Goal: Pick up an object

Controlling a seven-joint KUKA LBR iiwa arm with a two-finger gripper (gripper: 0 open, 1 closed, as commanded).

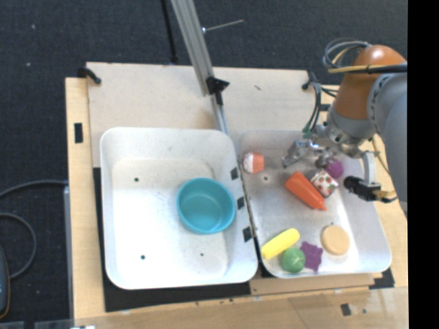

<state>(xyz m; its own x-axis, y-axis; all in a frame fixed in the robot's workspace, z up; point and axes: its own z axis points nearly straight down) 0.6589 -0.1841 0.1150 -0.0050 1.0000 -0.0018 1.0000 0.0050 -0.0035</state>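
Pale wooden bench [151,98]; I see my metal pincer [306,151] spread, ungripped, above the tapered orange carrot [304,190] in the glossy right bin [374,242].

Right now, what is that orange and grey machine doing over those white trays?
The robot arm reaches in over the right tray, its claw hanging above small toys: an orange carrot, a yellow piece, a green ball. The left tray holds a blue bowl. Nothing looks picked up yet.

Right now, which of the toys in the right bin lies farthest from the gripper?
The green ball, at the bin's near edge between the yellow piece and the purple toy; the gripper is far up.
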